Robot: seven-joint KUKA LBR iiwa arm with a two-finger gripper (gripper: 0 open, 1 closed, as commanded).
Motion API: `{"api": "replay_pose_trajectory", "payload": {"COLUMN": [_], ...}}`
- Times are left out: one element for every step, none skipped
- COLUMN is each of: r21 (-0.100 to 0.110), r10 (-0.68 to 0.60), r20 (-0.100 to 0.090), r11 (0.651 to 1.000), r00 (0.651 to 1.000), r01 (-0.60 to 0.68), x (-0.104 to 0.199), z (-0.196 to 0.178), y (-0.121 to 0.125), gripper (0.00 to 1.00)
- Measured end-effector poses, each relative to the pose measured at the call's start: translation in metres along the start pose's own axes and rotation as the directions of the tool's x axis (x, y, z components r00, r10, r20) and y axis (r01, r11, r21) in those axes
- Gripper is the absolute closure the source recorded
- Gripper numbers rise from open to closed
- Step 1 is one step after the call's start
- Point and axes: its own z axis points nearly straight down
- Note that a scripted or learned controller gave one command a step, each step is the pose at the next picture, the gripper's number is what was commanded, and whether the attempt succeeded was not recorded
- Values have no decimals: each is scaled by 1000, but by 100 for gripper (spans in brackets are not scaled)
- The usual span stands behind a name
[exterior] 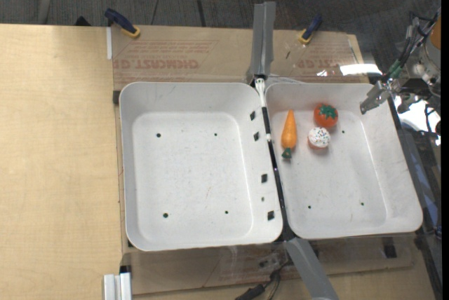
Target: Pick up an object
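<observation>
Found gripper at right bin's two-o'clock rim; open or clenched, could not tell. Risked knocking red toy and white ball away: round, close together, likely to roll.

The arm enters at the upper right edge of the view. Its gripper hangs low at the end, pointing down and to the left.
</observation>
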Motion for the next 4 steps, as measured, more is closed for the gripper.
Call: {"api": "replay_pose_trajectory", "payload": {"r21": [-2, 6, 0, 0], "r10": [-13, -13, -13, -60], "r20": [-1, -1, 0, -1], "r11": [1000, 1000, 1000, 998], "r00": [1000, 1000, 1000, 998], "r01": [13, 13, 13, 60], "x": [45, 44, 44, 65], "z": [136, 129, 128, 137], "y": [29, 27, 29, -47], "gripper": [0, 100, 0, 0]}}
